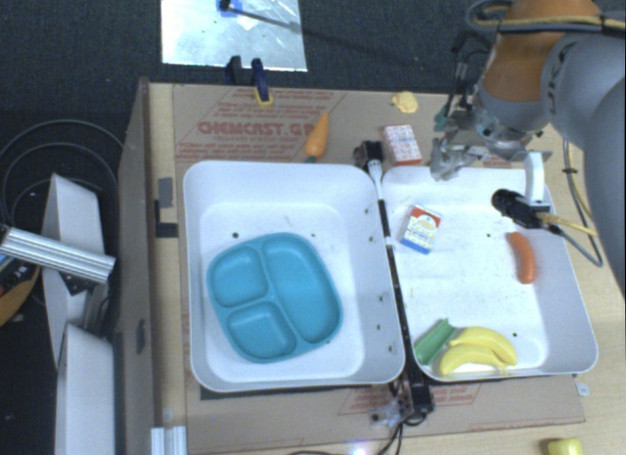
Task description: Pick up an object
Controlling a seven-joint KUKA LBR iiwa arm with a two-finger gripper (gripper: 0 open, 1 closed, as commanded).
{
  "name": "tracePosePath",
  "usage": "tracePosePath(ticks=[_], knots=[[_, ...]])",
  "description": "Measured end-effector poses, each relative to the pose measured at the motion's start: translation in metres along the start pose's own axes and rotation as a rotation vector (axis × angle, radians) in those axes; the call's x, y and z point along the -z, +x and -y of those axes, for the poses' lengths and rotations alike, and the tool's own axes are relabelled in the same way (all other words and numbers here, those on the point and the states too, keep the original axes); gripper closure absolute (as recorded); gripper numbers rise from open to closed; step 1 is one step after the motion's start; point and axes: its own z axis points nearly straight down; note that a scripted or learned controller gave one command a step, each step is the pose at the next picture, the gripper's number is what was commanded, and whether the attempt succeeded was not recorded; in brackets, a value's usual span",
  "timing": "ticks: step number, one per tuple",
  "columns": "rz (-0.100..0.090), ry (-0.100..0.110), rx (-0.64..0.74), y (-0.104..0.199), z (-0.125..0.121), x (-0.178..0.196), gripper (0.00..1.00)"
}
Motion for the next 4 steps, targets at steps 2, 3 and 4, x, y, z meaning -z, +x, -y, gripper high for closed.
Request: tracePosePath(ticks=[2,3,4], knots=[[0.0,0.004,-0.002,0.044,0.001,0.025,0.0],[0.002,0.012,-0.011,0.004,0.064,0.007,0.0],[0.003,0.005,-0.004,-0.018,0.001,-0.066,0.0]])
